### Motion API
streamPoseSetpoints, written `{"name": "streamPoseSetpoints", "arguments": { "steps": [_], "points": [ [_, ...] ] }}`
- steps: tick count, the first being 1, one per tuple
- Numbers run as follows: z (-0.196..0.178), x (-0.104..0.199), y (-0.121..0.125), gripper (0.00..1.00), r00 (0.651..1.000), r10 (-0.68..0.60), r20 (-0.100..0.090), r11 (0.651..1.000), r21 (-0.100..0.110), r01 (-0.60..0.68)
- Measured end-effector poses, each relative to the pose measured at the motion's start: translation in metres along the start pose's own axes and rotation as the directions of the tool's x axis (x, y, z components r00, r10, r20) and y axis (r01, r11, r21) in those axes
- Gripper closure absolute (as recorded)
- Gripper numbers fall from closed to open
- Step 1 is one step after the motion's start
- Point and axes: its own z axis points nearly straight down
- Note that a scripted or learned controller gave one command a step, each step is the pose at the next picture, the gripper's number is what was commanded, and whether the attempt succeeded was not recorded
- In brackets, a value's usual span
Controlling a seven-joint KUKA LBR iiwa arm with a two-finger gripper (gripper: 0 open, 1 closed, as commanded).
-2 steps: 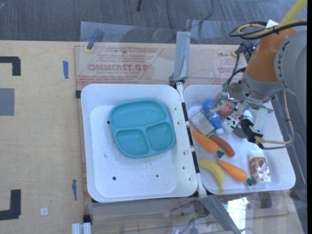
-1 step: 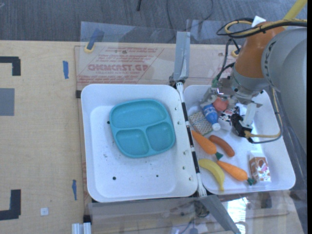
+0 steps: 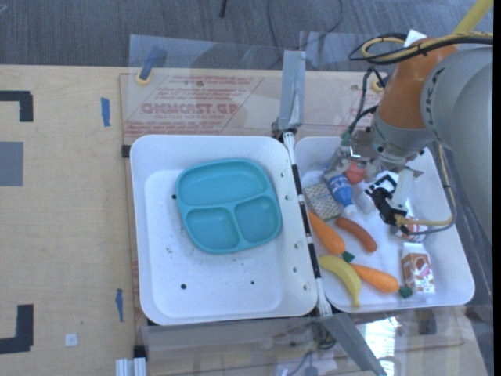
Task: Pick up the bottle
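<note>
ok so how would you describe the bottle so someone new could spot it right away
Look in the right bin, at its far end under the gripper. The bottle lies there, small, with a blue label, unlike the orange carrots and yellow banana nearer the front.

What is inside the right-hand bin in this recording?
The right bin holds a bottle, two carrots, a sausage, a banana and a small carton. The arm covers the bin's far corner, so its contents there are hidden.
</note>
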Motion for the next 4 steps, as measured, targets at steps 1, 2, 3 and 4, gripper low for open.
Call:
{"name": "streamPoseSetpoints", "arguments": {
  "steps": [1, 2, 3, 4],
  "points": [
    [-0.076, 0.055, 0.017, 1.00, 1.000, 0.029, -0.001, 0.999, 0.019, -0.029],
    [-0.076, 0.056, 0.017, 0.00, 1.000, 0.029, -0.001, 0.999, 0.020, -0.029],
    [0.007, 0.007, -0.035, 0.00, 0.997, -0.081, -0.004, 0.997, 0.006, 0.081],
    [-0.004, 0.006, -0.033, 1.00, 0.997, -0.077, -0.003, 0.997, -0.001, 0.077]
  ]
}}
